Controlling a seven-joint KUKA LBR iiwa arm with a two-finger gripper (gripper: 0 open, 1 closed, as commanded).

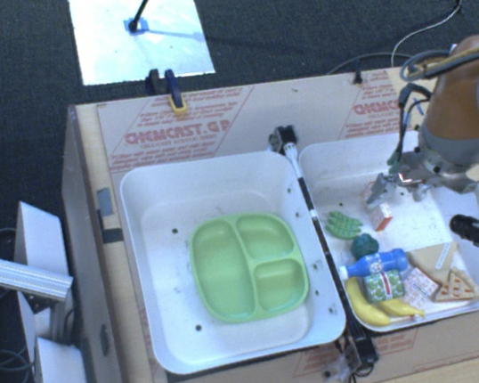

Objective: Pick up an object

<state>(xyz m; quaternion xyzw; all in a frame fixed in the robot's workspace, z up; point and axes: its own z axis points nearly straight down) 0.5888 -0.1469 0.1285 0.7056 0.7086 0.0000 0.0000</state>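
Bench (156,122) of pale board carries two shallow white plastic bins side by side, and the black divider clamp (308,211) between them serves as the landmark. Left of the clamp, the left white bin (154,218) holds a light green three-compartment plastic plate (248,266), lying flat near the bin's middle. Right of the clamp, the right white bin (344,165) holds a cluster of toy items near its lower end: a green leafy toy (344,224) just right of the clamp, a dark green round piece (364,245) below it, a blue plastic bottle (375,264) lying on its side, a yellow toy banana (370,310) along the bin's lower edge, a small green-and-white printed box (383,285) beside it, and a tan pizza-slice toy (454,287) further right. Well right of the clamp, above this cluster, the grey arm's gripper (382,193) sits low over the bin floor with a small white-and-red object (382,217) at its tip; I cannot tell how far apart its jaws stand or whether they grasp it.
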